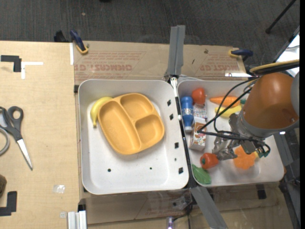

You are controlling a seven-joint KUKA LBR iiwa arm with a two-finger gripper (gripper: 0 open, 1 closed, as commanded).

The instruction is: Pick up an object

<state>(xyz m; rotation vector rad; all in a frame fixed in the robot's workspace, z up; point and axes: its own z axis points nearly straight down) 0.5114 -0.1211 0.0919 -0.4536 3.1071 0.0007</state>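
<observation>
In the right bin (271, 175), my pincer (228, 149) sits low among crowded toys, red tomato (208, 161) just beside it; cannot tell its spread. Risk: orange piece (245, 160) and carton (198, 140) crowd close, so I may nudge instead of catch

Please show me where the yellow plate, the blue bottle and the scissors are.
yellow plate (128, 123): camera view, on the ridge between its compartments.
blue bottle (187, 112): camera view, on the middle of its body.
scissors (18, 132): camera view, near the pivot, below the handle ring.
</observation>
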